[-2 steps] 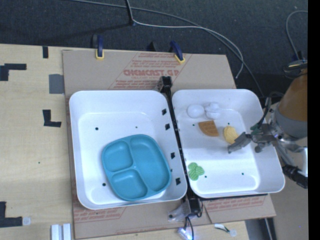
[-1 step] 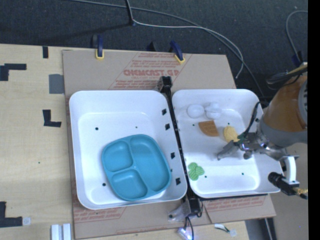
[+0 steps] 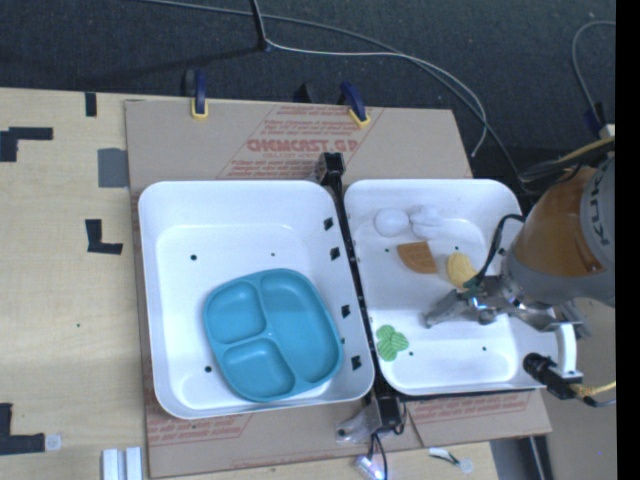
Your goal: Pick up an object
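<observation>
So, going from the table's left edge across: the left bin (image 3: 160,218) has just a blue divided plate (image 3: 270,333) lying flat toward its near side, a bit skewed. It's big and shallow, so I doubt it's the easy pick.

The right bin (image 3: 440,373) is where the action is. Near its front-left corner there's a small green thing (image 3: 391,343), leafy looking. Up toward the far wall sit a couple of white lumps (image 3: 410,221) that almost vanish against the white plastic, so I honestly can't say what they are or even whether it's two or three. Just in front of those is a brown piece (image 3: 418,258), and right beside it a little yellow one (image 3: 460,267).

The hand (image 3: 440,314) comes in from the table's right edge and points left, low over the middle of the right bin. The arm (image 3: 560,243) blocks the bin's right wall. I can't tell whether the hand is open or closed, the tip is just a grey blur, and I see nothing clearly in it.

My guess at what matters next: the yellow piece lies just toward the far side of the tip, the brown one a bit further left, and the green thing sits well apart toward the near-left. Yellow looks closest.
</observation>
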Available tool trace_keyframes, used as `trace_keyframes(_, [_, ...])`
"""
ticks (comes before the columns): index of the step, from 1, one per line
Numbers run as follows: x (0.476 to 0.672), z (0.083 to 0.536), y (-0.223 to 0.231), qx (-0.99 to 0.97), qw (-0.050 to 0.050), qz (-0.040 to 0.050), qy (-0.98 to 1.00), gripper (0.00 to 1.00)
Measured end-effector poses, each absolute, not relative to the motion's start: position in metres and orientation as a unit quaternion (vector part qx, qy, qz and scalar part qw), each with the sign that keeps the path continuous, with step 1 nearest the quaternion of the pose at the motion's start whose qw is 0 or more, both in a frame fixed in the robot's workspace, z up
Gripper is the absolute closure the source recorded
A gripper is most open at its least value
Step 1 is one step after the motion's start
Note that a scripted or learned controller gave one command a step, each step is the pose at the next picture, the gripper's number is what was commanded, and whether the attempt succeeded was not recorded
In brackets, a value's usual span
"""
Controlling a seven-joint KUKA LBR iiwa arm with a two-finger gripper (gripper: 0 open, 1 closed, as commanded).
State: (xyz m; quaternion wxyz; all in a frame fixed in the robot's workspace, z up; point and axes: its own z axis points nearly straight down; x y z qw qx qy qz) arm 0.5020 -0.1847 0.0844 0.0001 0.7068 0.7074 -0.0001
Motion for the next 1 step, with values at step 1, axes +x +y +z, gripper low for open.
trace_keyframes(1, [0.5023,0.0959,-0.1855,0.707,0.001,0.0000,0.707,1.00])
